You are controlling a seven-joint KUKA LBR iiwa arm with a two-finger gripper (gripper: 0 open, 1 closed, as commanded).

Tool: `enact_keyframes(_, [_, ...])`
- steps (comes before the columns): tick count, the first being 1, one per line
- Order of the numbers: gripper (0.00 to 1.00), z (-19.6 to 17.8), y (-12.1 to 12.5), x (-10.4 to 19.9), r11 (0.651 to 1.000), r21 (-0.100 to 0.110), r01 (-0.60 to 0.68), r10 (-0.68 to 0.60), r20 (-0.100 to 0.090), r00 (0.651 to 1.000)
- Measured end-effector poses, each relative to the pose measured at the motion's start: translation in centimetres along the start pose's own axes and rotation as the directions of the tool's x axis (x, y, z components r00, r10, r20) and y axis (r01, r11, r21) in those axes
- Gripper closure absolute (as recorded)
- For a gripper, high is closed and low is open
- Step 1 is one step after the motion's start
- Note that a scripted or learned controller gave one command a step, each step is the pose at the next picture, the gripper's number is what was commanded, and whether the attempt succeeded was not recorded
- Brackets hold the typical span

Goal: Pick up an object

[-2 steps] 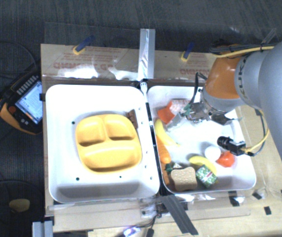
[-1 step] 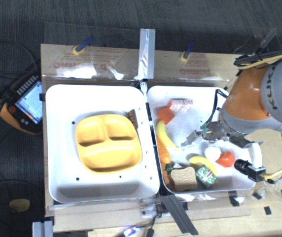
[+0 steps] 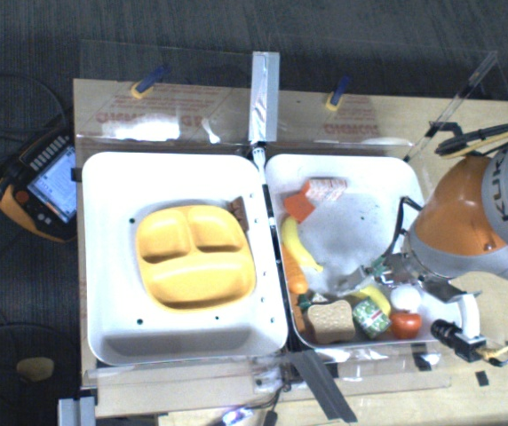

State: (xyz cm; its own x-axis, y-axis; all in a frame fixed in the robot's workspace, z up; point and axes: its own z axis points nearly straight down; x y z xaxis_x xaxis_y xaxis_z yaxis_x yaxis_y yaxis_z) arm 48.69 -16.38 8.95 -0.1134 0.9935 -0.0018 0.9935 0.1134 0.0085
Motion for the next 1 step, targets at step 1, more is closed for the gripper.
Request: enact_keyframes(1, [1.00, -0.98, 0.12, -0.07, 1.000, -0.003, -0.001, 0.001, 0.001, 1.000])
